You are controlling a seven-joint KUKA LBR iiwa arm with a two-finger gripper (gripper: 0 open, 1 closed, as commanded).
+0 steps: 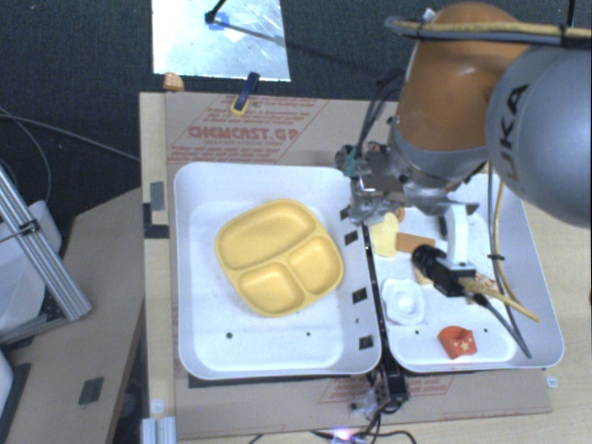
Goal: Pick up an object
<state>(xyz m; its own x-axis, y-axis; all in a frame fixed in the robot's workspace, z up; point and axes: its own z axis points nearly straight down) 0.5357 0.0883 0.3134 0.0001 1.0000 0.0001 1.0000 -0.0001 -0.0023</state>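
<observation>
Camera view, looking down at a slant. Two shallow white bins lie side by side on a brown board (310,118) printed in red with "CHEMCAST G P"; further red print at the board's 6 o'clock edge is too small to read. The board rests on a pale tabletop (102,276).

The left bin (277,345) holds a yellow three-compartment tray (277,257), lying flat near the bin's centre.

The right bin (523,257) holds the loose objects. A pale yellow piece (388,226) sits at about 10 o'clock in the bin, and an orange block (414,243) lies just beside it toward 3 o'clock. A white round piece (402,302) lies at about 8 o'clock, and a red piece (458,341) at 6 o'clock, near the front wall.

The arm (546,128) enters from 3 o'clock. Its grey casing shows the letters "UKA", and its orange band (453,72) sits above the wrist. The hand (368,202) is at 11 o'clock of the right bin, over the divide between the two bins and just above the pale yellow piece. Whether the hand is open or closed cannot be told, and nothing can be seen in its grasp.

Beyond the board, at 12 o'clock, lies a shiny silver sheet (222,21), with a blue-and-yellow clip (245,93) at its near edge.
</observation>
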